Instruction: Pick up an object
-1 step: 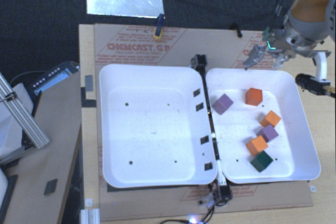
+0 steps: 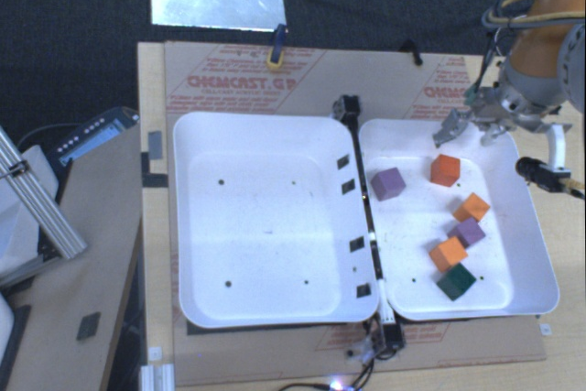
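1. Now the end effector (image 2: 472, 125) hovers above the right bin's (image 2: 526, 288) far edge, fingers spread, nothing between them.
2. Just below it sits the orange-red cube (image 2: 445, 169); the purple cube (image 2: 387, 183) lies further left.
3. Risk, I'd say: descending off-centre, a fingertip lands on the cube and shoves it away.

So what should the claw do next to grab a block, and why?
Probably drop a little toward the red-orange cube. The claw hangs over the right bin's far edge, gripping nothing, and that cube is the closest block, sitting apart from the purple cube and the others, so there's room around it.
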`<state>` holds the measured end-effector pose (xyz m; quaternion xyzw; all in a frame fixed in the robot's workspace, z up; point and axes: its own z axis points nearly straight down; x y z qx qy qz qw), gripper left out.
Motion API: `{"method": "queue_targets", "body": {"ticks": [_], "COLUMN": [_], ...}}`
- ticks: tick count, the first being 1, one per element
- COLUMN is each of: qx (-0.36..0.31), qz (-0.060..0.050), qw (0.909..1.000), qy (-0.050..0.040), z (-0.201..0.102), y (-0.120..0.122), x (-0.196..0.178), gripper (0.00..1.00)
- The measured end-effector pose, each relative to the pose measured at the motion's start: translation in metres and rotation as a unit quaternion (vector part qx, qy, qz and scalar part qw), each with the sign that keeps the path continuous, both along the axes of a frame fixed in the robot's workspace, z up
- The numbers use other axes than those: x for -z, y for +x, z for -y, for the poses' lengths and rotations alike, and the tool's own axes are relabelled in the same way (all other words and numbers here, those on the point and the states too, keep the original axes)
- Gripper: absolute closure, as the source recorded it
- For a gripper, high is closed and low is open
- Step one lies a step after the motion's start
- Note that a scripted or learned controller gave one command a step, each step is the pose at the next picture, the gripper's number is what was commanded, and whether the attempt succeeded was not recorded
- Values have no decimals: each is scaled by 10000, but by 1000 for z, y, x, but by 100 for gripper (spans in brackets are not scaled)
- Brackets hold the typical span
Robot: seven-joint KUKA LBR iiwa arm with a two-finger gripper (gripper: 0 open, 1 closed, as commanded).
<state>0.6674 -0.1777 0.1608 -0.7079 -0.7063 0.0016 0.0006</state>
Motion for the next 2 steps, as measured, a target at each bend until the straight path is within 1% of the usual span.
{"method": "queue_targets", "body": {"ticks": [1,2], "qx": [-38,-43], "qz": [11,45], "qw": [10000,10000], "qy": [8,0], "z": [-22,-21], "y": [-1,1], "x": [80,64], "gripper": [0,100]}}
